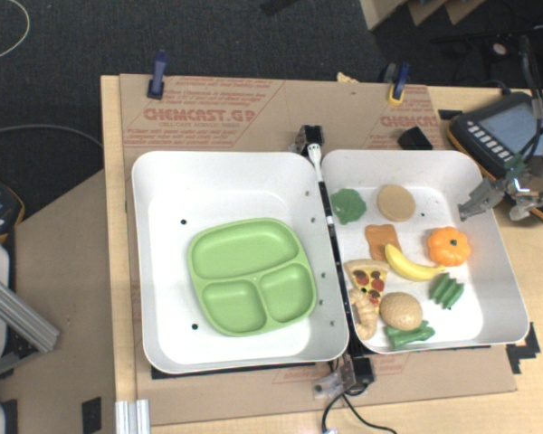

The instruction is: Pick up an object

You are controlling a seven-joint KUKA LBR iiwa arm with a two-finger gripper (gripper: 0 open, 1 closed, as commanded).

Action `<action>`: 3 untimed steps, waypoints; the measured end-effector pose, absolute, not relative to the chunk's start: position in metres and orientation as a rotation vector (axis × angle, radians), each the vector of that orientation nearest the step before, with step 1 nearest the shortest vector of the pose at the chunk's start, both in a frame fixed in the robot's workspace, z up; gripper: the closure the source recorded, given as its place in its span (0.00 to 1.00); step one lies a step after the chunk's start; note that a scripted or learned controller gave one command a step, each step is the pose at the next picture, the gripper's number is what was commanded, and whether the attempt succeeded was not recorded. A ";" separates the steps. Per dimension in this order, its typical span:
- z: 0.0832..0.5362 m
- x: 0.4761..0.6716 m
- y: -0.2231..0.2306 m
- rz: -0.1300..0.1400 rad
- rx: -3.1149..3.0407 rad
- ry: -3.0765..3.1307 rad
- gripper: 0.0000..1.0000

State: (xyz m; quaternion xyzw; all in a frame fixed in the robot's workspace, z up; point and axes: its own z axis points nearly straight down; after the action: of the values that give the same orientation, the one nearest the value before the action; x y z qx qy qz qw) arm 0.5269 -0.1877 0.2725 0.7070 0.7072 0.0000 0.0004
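The right white bin (489, 324) holds several toy foods: a green leafy piece (348, 204), a tan round cookie (397, 202), an orange cracker (381, 239), an orange pumpkin (448, 246), a yellow banana (412, 265), a pizza slice (368, 278), green beans (447, 290), a brown bun (402, 310) and a green pod (409, 335). My gripper (489, 197) hangs over the bin's upper right rim, up and to the right of the pumpkin, and touches none of the foods.
The left white bin (163, 197) holds a green divided plate (252, 276). A black tablet-like device (493, 138) lies on the bench behind the gripper. Blue clamps (157, 75) pin the cardboard at the back.
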 end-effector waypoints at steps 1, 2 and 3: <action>0.150 0.502 -0.129 -0.008 2.228 2.236 0.00; 0.084 0.533 -0.094 0.001 2.220 2.228 0.00; 0.099 0.536 -0.096 0.012 2.218 2.217 1.00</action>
State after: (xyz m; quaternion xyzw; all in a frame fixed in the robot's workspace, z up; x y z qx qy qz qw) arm 0.5357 -0.0956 0.0993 0.7072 0.7070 0.0039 0.0028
